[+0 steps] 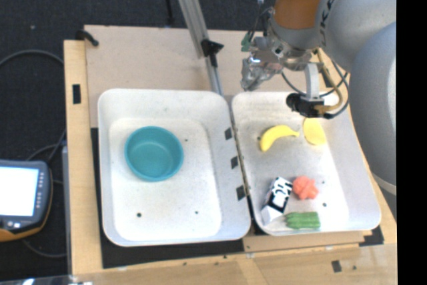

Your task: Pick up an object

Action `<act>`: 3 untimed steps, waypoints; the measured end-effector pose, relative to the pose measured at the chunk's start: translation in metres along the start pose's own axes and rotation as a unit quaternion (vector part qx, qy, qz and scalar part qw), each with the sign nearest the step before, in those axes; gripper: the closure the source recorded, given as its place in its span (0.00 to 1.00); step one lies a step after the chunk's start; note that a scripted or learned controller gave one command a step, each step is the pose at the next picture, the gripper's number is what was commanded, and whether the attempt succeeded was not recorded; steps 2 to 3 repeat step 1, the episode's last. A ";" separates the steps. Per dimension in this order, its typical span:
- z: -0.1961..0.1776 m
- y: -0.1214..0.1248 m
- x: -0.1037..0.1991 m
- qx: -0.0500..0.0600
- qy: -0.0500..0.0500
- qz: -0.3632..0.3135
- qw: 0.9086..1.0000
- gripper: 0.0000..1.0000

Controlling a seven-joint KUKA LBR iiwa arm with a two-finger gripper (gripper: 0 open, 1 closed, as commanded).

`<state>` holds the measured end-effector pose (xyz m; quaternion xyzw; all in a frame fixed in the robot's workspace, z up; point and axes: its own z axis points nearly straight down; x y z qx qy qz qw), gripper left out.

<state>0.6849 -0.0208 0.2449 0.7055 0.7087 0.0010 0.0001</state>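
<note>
**Arm poised at the far edge of the right bin**

Above the far-left corner of the right bin (347, 210), the gripper (252, 80) hangs from the grey arm (360, 17), whose orange band (300, 0) sits just above the wrist. Its fingers are small and dark against the bench (143, 53), so how far apart they stand cannot be told; nothing is seen between them.

Inside the right bin, a yellow banana (276, 137) lies near the far edge, towards the left wall. Just beside it to the right, apart from it, rests a yellow lemon-like piece (314, 132). Towards the near edge, a black-and-white box (279, 193) lies tilted by the left wall, with a red-orange lumpy toy (305, 187) close on its right. A green oblong piece (302, 220) lies along the near edge, just below both.

The left bin (120, 223) holds a teal bowl (154, 153), upright, on the left half of its floor.

A slanted metal rail (190, 7) runs from the top down to the gap between the bins. A handheld screen (23, 200) lies off the bench's left edge.
</note>
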 end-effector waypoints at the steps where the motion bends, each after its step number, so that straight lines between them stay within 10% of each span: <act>1: -0.002 -0.005 0.062 0.001 0.000 -0.002 1.000 1.00; 3: -0.002 -0.005 0.062 0.001 0.000 -0.002 1.000 1.00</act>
